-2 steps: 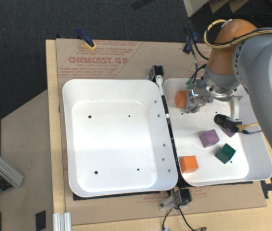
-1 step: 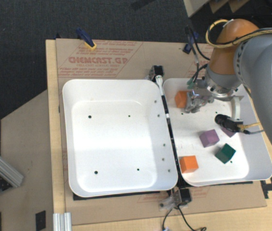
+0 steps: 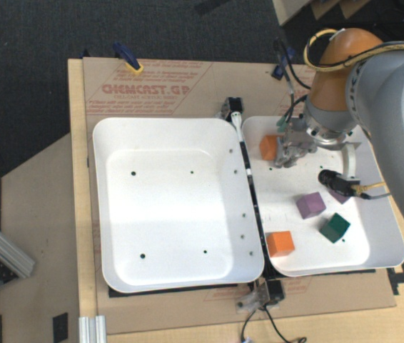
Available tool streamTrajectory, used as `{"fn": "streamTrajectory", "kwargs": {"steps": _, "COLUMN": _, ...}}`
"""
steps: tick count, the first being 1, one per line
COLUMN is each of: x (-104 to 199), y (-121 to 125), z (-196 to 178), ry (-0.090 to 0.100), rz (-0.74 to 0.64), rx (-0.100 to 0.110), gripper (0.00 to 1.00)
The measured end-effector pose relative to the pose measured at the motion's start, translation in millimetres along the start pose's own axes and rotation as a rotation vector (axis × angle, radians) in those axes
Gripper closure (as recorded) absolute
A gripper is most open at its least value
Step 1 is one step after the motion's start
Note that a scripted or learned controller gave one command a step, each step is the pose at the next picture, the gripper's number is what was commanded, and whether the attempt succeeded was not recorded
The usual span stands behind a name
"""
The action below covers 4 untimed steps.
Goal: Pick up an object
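Observation:
My gripper (image 3: 285, 158) is low over the back left part of the right bin (image 3: 384, 243). An orange block (image 3: 268, 147) lies just to its left, close to or touching it; I cannot see the block held. Further forward in the same bin lie a purple block (image 3: 310, 205), a dark green block (image 3: 335, 228) and a second orange block (image 3: 281, 243) near the front left corner.
The left bin (image 3: 102, 191) is a wide white tray beside the right one, their rims meeting along a dark divider (image 3: 250, 191). The grey arm (image 3: 391, 113) covers the right bin's back right part. Both bins rest on a cardboard sheet (image 3: 152, 81).

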<state>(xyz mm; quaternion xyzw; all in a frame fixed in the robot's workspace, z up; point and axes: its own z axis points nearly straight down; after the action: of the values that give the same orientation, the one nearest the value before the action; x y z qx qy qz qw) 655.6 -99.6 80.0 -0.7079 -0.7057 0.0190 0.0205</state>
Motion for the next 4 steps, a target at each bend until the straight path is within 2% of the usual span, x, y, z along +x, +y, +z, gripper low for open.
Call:
{"fn": "streamTrajectory", "kwargs": {"steps": 2, "x": 1.0, "y": -0.1, "z": 0.0, "ry": -0.002, "rz": 0.002, "rx": -0.001, "gripper": 1.0}}
{"fn": "streamTrajectory", "kwargs": {"steps": 3, "x": -2.5, "y": 0.2, "z": 0.2, "ry": 0.006, "rz": -0.001, "rx": 0.0, "gripper": 1.0}}
{"fn": "streamTrajectory", "kwargs": {"steps": 4, "x": -1.1, "y": 0.1, "z": 0.1, "ry": 0.002, "rz": -0.001, "rx": 0.0, "gripper": 1.0}}
